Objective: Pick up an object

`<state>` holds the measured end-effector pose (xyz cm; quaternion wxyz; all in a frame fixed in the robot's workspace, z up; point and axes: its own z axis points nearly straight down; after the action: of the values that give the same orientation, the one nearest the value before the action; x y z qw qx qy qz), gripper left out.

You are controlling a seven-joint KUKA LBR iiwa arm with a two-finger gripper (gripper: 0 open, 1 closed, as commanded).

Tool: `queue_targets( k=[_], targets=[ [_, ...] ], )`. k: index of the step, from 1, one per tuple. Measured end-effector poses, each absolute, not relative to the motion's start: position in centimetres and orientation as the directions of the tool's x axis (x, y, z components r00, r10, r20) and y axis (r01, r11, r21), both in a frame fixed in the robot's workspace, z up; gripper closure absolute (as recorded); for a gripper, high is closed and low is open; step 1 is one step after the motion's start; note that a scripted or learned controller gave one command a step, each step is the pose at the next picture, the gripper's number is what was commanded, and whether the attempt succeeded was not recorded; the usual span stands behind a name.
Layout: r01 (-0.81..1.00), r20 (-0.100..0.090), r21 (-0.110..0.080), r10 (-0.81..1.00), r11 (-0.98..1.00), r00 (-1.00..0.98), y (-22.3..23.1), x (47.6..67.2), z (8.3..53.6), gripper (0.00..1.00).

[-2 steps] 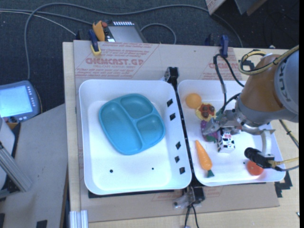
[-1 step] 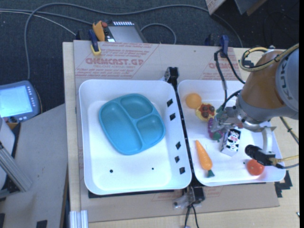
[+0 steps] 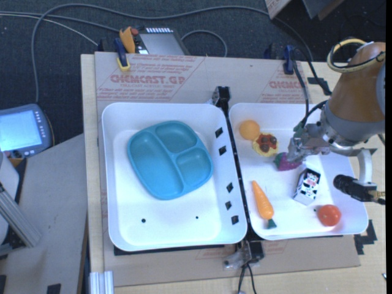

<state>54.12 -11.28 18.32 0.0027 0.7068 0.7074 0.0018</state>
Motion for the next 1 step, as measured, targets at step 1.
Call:
queue_targets(
  k=[1],
  targets=[
    [1.0,-0.001,0.007,1.0,0.001,-0.001,-11.28,54.27,23.75,1.0]
  ],
)
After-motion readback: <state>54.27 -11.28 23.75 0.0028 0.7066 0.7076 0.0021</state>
